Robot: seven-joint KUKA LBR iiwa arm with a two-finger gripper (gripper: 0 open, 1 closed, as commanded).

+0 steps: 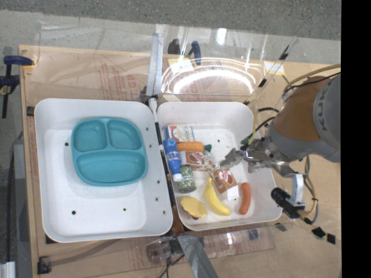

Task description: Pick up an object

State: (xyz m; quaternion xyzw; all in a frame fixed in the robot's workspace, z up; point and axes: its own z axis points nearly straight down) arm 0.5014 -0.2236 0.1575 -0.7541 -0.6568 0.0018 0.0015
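Arm reaches leftward from the right; gripper [231, 158] over right bin [246, 117], jaw state unclear. Banana [215, 200] long axis runs near-far.

In the right bin [246, 117] lie a blue bottle [171, 153], a carrot [191, 146], a green-capped jar [186, 179], a banana [215, 199], a sausage [244, 197], a yellow pastry [193, 207] and small cartons [222, 180], crowded together.
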